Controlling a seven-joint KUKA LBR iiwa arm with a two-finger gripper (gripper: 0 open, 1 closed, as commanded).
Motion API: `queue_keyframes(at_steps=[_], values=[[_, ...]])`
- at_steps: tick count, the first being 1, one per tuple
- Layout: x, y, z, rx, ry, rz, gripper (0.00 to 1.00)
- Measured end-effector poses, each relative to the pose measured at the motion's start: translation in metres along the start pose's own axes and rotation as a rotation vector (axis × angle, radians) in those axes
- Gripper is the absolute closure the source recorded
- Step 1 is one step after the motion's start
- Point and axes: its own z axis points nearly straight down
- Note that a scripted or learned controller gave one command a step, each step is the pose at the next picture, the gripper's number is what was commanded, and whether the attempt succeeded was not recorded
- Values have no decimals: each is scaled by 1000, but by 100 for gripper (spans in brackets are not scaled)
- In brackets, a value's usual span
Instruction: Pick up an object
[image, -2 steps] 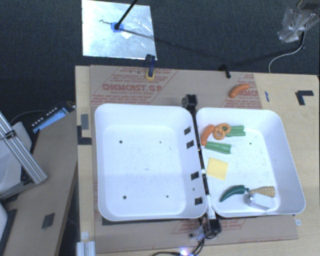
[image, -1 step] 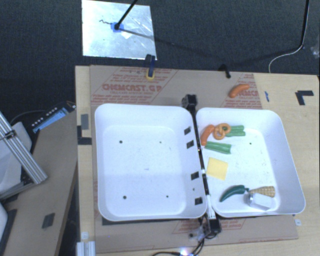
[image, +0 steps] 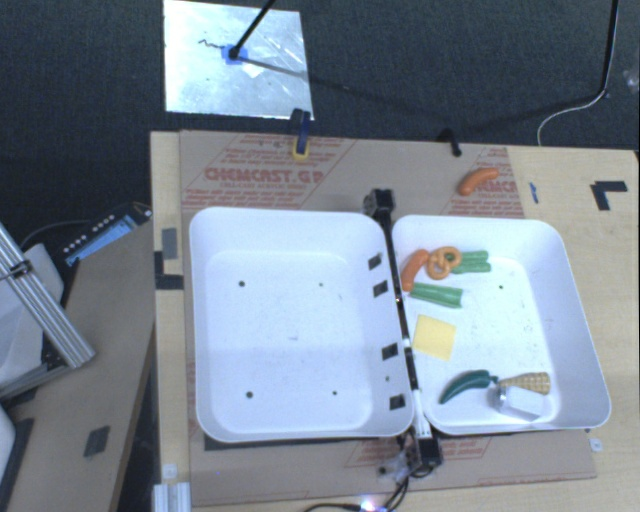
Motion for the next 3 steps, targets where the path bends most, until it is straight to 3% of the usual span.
queue_keyframes(at_steps=[1,2,3], values=[[-30,-22,-1,1,0,2,100],[-28,0,0,-1,0,-5,100],[-28,-1,-1,0,0,-4,0]])
